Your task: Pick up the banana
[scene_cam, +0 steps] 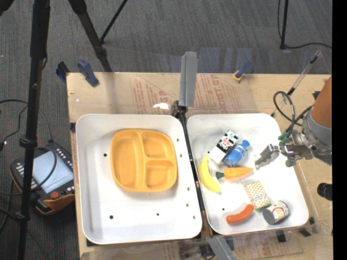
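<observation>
Nearest me in the right bin (271, 122) I see a small tin can (276, 212) beside a red sausage (240, 214), with a patterned packet (257, 193) just above them. The banana (209, 175) lies at that bin's left wall, next to a carrot (237, 173) and below a blue bottle (236, 152) and a cow-print carton (224, 145). My claw (267, 156) hovers right of the carrot, holding nothing, though I cannot tell how wide it stands; the left bin (92, 199) holds a yellow divided plate (144, 160).
</observation>
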Controlling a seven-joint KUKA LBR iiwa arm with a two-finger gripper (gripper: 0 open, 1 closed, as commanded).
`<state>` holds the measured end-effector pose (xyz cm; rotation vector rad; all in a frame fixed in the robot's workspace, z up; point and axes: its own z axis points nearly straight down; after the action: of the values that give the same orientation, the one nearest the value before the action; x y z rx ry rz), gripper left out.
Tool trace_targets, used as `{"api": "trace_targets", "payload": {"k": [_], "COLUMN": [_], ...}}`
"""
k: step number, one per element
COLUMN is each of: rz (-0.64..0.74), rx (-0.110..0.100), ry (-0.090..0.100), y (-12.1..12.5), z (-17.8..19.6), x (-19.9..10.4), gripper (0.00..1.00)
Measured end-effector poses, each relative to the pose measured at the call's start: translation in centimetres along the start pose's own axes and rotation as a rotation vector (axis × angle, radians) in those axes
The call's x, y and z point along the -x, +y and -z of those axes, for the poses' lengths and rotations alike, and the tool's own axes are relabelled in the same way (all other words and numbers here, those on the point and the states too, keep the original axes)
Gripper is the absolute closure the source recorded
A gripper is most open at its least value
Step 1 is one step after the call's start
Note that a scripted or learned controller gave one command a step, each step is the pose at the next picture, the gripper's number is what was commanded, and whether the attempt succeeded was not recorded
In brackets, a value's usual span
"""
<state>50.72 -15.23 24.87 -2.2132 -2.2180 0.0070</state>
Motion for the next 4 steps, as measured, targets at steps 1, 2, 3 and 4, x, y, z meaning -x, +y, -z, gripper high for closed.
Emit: {"api": "trace_targets", "payload": {"k": [1,2,3,4], "rz": [0.028,0.015,-0.124,-0.319], "rx": [0.0,0.005,0.001,-0.002], "ry": [0.0,-0.004,-0.001,0.0], "y": [3.2,2.7,9.3,1.7], "z": [-10.8,-16.4,-16.5,-16.6], "x": [-3.9,-6.6,-6.8,-6.0], "gripper": [0.0,0.0,0.0,0.0]}}
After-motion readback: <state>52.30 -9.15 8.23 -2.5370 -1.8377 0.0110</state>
